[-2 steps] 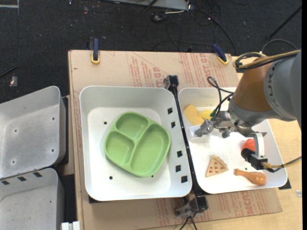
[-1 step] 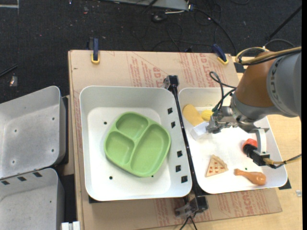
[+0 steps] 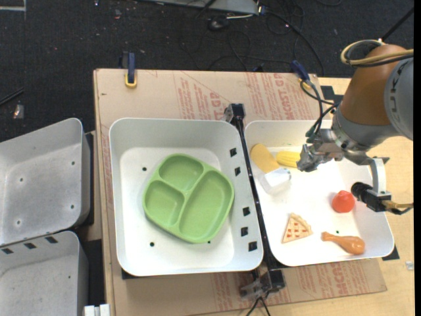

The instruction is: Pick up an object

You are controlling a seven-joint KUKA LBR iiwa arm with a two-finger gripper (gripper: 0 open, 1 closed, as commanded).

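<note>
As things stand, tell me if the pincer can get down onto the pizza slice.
Probably yes: the pizza slice lies flat with bare bin floor around it, apart from the drumstick, and the pincer hangs nearby.

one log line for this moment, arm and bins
gripper over right bin, by corn | nothing seen held | tomato, pizza slice, drumstick in right bin | green plate in left bin

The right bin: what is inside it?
The right bin holds a pizza slice, a drumstick, a red ball, a white block, a yellow piece and a corn cob. The tool covers the cob's right end.
</note>
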